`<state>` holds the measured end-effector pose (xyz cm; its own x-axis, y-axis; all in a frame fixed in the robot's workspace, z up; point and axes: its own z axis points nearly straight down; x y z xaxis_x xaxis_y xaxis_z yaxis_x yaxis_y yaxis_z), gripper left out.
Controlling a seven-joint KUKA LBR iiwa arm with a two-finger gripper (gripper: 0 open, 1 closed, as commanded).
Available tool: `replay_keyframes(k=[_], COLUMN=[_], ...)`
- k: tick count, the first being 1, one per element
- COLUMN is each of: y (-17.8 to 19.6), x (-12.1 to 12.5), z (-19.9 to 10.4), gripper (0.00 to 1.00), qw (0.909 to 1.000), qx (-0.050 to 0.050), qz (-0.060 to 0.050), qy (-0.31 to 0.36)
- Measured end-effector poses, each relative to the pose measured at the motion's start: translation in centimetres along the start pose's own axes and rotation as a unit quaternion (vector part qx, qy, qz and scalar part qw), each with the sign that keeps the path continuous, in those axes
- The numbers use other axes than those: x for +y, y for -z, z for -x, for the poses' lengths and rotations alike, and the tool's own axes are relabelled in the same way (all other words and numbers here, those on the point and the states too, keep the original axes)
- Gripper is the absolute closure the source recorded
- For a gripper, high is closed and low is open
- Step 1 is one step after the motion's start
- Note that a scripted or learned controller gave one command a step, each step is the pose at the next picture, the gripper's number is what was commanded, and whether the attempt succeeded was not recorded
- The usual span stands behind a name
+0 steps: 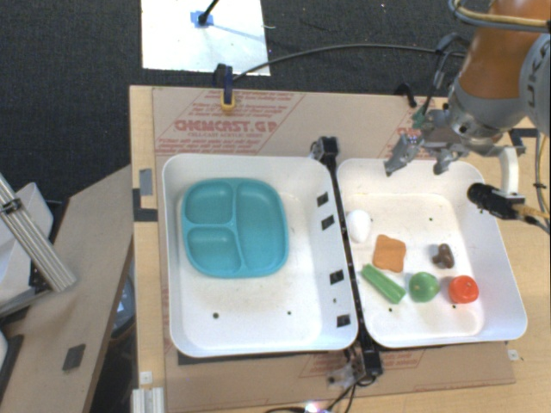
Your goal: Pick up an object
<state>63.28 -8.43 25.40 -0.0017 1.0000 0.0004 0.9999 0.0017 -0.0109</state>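
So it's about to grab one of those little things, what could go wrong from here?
Two things, I'd guess. The green stick, orange block and green ball lie close together, so the tool, open above the right bin's far edge, might knock a neighbour while closing on one. The white egg shape lies right by the bin's left wall, leaving little room for a finger on that side.

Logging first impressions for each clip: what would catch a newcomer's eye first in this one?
Probably the teal divided plate, lying alone in the left bin. Next, the cluster of small colourful items in the right bin: a white egg-like piece, an orange block, a green stick, a green ball, a red ball and a brown lump. The open claw hovers above that bin's far edge, holding nothing.
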Motion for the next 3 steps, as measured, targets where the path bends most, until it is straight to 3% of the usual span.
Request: replay_keyframes(k=[1,3], y=[0.8,-10.7], x=[0.2,-0.3], z=[0.0,0.0], gripper=[0.00,0.00], qw=[1.0000,1.0000], qx=[0.000,0.000], qz=[0.006,0.005], qy=[0.001,0.000])
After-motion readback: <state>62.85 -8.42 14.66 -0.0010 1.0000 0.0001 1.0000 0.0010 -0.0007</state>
